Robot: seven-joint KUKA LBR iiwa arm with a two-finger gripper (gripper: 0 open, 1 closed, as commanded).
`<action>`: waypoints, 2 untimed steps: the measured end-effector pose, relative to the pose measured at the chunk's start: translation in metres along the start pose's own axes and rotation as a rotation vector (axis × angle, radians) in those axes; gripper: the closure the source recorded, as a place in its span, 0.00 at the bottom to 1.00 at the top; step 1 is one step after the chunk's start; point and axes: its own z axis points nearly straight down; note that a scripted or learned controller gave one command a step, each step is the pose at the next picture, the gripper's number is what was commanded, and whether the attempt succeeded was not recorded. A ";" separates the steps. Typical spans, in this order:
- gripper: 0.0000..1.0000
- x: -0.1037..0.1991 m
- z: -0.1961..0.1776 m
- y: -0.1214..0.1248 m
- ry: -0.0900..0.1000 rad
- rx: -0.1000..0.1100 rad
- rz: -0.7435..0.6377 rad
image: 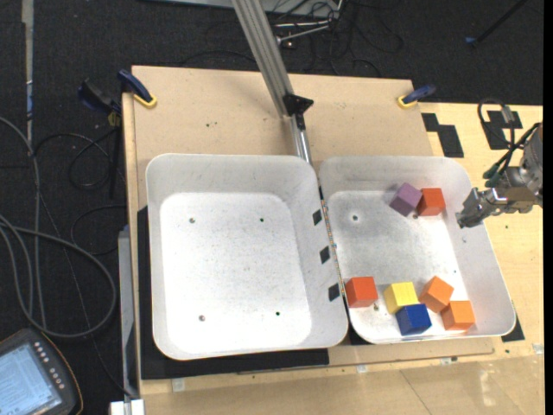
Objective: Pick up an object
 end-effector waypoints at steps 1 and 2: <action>1.00 0.053 0.000 0.019 0.004 0.005 -0.003; 1.00 0.106 -0.001 0.028 0.004 0.006 -0.003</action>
